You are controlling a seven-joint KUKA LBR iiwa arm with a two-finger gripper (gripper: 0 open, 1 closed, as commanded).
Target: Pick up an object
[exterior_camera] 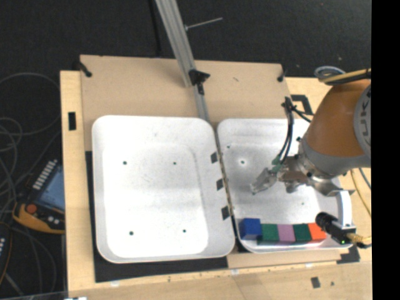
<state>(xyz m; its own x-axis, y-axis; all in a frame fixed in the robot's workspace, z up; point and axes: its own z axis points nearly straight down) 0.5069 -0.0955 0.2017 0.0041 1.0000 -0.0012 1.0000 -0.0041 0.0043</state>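
Arm over the right bin, blocks lined up along its lower edge.

We see the grey arm with its orange band (334,127) reaching in from the right of the frame, its gripper (262,183) hanging above the bare floor of the right bin (250,144) — nothing sits between the fingers, and we cannot tell how far apart they stand. The things to pick lie in a row along that bin's lower rim, touching one another: a blue block (250,228) at the left end, then a green block (270,233), a lilac block (285,233), a second green block (301,232) and an orange block (316,231) at the right end. The gripper is well apart from them, higher in the frame. The left bin (156,186) fills the middle left, and a slanted metal rail (178,33) runs down from the top centre.
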